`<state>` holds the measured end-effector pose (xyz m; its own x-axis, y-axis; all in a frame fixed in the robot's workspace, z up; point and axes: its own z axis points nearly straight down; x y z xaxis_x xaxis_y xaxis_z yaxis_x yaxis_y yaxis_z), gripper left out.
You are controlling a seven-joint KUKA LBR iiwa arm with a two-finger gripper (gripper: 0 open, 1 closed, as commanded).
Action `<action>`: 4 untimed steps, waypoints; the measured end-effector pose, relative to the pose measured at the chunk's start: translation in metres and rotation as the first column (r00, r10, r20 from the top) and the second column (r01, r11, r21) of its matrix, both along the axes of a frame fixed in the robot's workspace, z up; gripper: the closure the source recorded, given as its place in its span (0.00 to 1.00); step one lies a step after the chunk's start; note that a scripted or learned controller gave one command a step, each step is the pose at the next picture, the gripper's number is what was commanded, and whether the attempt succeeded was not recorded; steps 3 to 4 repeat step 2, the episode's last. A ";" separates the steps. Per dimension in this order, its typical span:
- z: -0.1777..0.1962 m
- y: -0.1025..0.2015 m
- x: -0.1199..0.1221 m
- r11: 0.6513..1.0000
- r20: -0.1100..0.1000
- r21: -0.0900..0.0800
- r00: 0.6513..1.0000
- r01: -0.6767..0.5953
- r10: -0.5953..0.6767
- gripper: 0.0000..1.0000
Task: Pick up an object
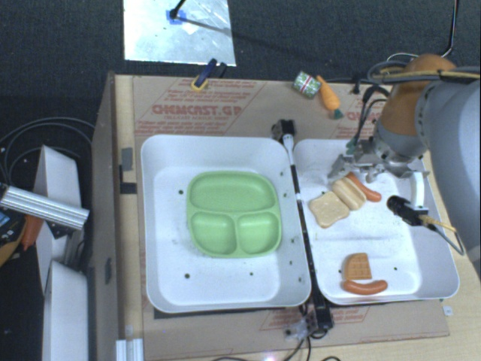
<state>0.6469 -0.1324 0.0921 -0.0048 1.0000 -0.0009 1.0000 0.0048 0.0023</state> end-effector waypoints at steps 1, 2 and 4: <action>-0.007 0.008 -0.003 1.000 0.000 0.000 1.000 0.000 0.000 0.00; 0.004 0.008 -0.002 1.000 0.003 -0.002 1.000 -0.005 0.005 1.00; 0.004 0.008 -0.002 1.000 0.003 -0.002 1.000 -0.005 0.005 1.00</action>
